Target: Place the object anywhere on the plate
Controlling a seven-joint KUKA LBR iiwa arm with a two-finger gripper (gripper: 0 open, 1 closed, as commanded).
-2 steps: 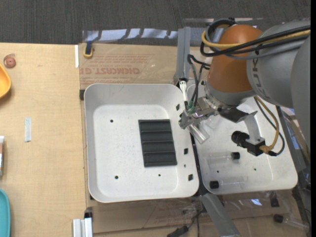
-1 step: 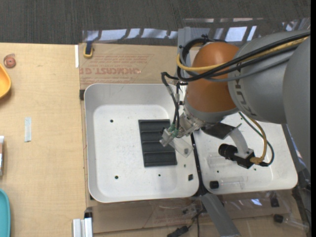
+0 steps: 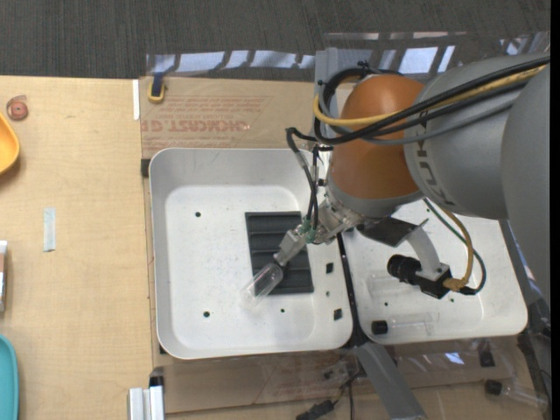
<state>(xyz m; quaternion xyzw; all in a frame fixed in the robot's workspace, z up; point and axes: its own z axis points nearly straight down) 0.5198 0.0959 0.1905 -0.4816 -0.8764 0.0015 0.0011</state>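
Observation:
A dark ribbed rectangular plate (image 3: 271,234) lies flat in the middle of the left white bin (image 3: 188,234). My gripper (image 3: 268,276) reaches down from the orange-banded wrist (image 3: 376,147) and hangs over the plate's front part, slanting toward the lower left. Its pale, translucent tip sits at the plate's near edge. I cannot make out any object in it. The arm hides the plate's right side and much of the divide between the bins.
The right white bin (image 3: 490,313) holds a small black piece (image 3: 379,327) near its front left corner. A cardboard sheet (image 3: 219,116) lies behind the left bin. The wooden bench (image 3: 79,261) stretches to the left.

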